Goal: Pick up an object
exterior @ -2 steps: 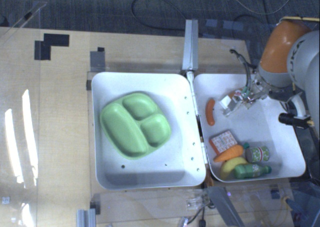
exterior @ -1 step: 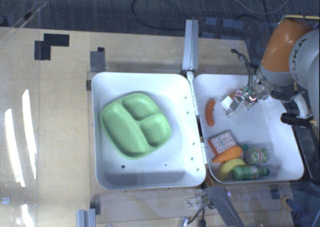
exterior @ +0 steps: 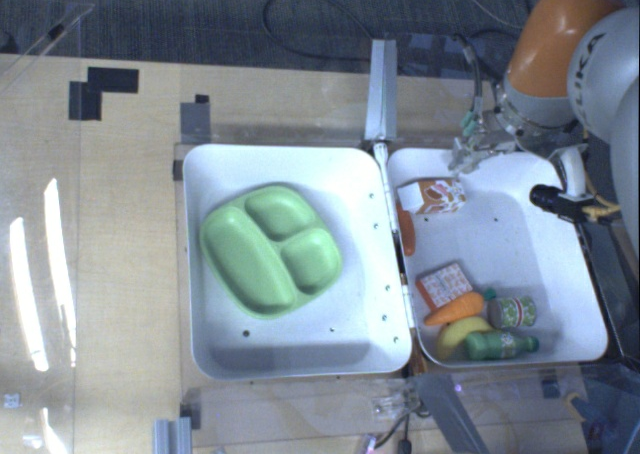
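My gripper [exterior: 466, 150] hangs over the far edge of the right bin [exterior: 520, 232], just above and right of an orange-and-white snack packet [exterior: 438, 195]. Nothing shows in it. A red sausage [exterior: 406, 230] lies along the bin's left wall. Toward the near end sit a red checkered box [exterior: 444, 285], a carrot [exterior: 455, 309], a yellow fruit [exterior: 460, 334], a green bottle [exterior: 500, 345] and a small can [exterior: 512, 312], packed close together.
The left bin [exterior: 210, 342] holds a green divided plate [exterior: 270, 247]. A metal post [exterior: 381, 92] stands at the far end of the divider between the bins. The arm's orange band [exterior: 560, 37] looms over the far right corner.
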`<action>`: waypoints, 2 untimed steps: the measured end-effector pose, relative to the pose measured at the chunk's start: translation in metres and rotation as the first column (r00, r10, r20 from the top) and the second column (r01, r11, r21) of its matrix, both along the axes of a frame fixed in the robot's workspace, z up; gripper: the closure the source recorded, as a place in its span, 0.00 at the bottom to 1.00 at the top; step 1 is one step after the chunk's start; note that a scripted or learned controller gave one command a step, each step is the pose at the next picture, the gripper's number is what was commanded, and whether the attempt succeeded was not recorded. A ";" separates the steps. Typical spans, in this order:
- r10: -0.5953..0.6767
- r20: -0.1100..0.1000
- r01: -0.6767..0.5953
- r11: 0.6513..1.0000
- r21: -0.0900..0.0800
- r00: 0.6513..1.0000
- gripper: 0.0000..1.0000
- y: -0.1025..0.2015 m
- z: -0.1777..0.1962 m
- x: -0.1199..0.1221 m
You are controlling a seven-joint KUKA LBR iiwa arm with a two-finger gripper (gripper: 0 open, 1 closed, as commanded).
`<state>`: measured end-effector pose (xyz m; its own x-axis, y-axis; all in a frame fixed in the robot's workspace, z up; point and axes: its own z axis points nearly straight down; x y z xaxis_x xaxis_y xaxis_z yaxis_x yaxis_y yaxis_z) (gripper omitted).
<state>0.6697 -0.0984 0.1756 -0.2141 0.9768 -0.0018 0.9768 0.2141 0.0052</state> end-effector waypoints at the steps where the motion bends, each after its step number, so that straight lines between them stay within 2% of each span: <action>1: 0.000 0.000 0.000 1.000 0.000 1.000 0.00 0.000 0.000 0.000; 2: 0.004 0.008 -0.004 1.000 -0.005 1.000 0.00 0.005 -0.064 -0.023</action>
<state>0.6465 -0.0930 0.1112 -0.2176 0.9760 -0.0082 0.9759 0.2177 0.0124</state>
